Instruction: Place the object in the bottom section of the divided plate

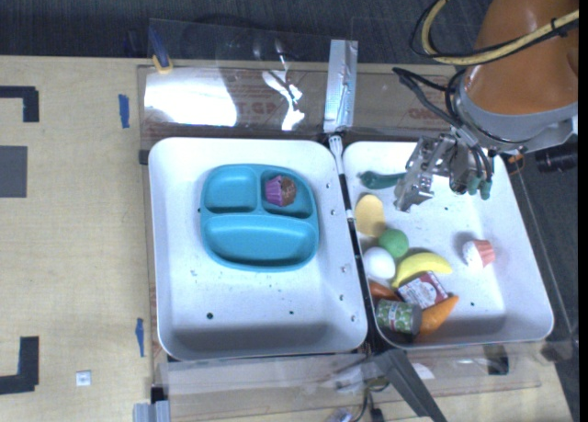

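A blue divided plate (pixel 260 215) lies in the left bin (pixel 184 282). Its upper right section holds a purple-and-brown toy (pixel 280 190); its wide bottom section (pixel 262 236) holds nothing. My gripper (pixel 415 188) hangs over the upper part of the right bin (pixel 514 291), above and right of a yellow lemon-like toy (pixel 369 213). The fingers point down and left with a small gap, and I see nothing between them. Toys lie below it: a green ball (pixel 394 243), a white egg (pixel 378 263), a banana (pixel 422 267), a carrot (pixel 439 312).
A teal piece (pixel 379 177) lies at the right bin's top left. A pink-and-white toy (pixel 478 252) sits at its right. A green can (pixel 396 316) and a red packet (pixel 422 291) lie near the front. A clear wall (pixel 340 89) rises behind the bins.
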You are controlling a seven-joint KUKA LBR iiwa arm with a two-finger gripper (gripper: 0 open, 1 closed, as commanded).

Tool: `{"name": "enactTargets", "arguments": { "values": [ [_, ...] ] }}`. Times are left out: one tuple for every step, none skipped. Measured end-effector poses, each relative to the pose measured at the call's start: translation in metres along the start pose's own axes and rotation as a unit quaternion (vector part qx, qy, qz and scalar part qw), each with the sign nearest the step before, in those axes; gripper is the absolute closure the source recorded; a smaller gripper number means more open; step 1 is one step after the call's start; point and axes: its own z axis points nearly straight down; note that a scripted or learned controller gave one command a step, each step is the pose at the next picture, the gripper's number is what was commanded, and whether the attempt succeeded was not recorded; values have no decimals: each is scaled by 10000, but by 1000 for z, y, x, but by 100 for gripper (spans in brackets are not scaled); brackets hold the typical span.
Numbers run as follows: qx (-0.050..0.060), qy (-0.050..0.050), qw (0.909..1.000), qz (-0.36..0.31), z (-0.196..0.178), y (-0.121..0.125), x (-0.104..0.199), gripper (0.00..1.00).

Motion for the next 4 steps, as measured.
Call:
{"name": "enactTargets", "arguments": {
  "values": [
    [-14,0,9914,-1306,-17,-18,-23,100],
    [-13,-21,9350,-3546,-74,-87,-79,100],
    [-22,-13,9321,-3623,-134,-109,-155,100],
    [-9,1,9445,-3285,-135,-190,-45,100]
  ]
}}
